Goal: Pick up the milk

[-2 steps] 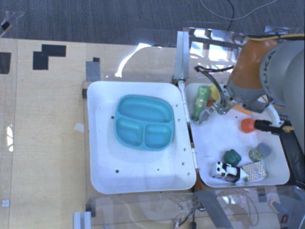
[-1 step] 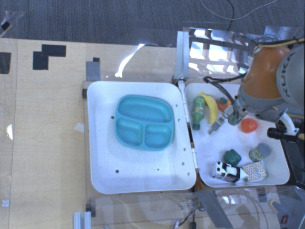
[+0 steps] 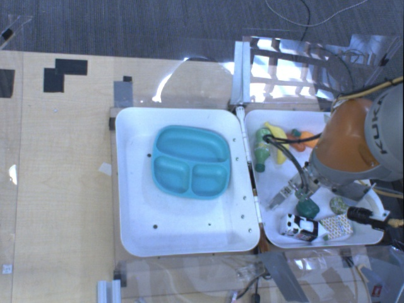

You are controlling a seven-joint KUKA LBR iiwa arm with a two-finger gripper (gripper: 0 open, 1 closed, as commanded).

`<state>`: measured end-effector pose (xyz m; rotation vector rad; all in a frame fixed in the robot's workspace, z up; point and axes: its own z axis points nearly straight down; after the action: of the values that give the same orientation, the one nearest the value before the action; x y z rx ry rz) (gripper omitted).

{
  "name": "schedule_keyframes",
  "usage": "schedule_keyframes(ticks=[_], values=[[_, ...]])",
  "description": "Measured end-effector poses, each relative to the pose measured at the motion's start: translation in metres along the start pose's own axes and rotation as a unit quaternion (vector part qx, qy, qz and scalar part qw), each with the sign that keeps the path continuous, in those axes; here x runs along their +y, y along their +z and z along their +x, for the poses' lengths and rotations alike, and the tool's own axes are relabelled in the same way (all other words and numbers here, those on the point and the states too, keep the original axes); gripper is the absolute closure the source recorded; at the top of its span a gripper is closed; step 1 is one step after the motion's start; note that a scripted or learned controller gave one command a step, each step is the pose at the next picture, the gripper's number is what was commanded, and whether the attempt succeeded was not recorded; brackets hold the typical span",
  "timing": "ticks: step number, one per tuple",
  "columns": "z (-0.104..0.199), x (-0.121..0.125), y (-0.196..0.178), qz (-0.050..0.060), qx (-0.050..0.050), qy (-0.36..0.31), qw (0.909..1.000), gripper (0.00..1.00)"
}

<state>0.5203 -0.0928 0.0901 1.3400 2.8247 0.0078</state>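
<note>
Milk (image 3: pixel 299 226): cow-patterned carton, lying at right bin's (image 3: pixel 273 237) front edge
Claw (image 3: pixel 297 191): above milk, fingers' state unclear
Plate (image 3: pixel 190 161): left bin (image 3: pixel 132 232)

One fixed camera — high above, looking down aslant on both bins (image 3: pixel 126 188).

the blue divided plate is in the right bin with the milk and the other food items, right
No. In the camera view the blue plate lies in the left bin, alone. The milk and the other food items are in the right bin, where the arm reaches.
</note>
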Motion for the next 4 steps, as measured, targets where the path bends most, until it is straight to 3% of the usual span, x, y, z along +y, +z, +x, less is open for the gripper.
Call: schedule_keyframes(ticks=[1, 2, 3, 4], values=[[-0.057, 0.057, 0.002, 0.0, 0.0, 0.066, 0.9978, 0.0], [-0.021, 0.03, -0.021, 0.004, 0.003, 0.188, 0.9822, 0.0], [-0.062, 0.069, 0.002, 0.008, 0.001, 0.228, 0.9737, 0.0], [-0.032, 0.039, 0.001, 0.001, 0.001, 0.189, 0.982, 0.0]])
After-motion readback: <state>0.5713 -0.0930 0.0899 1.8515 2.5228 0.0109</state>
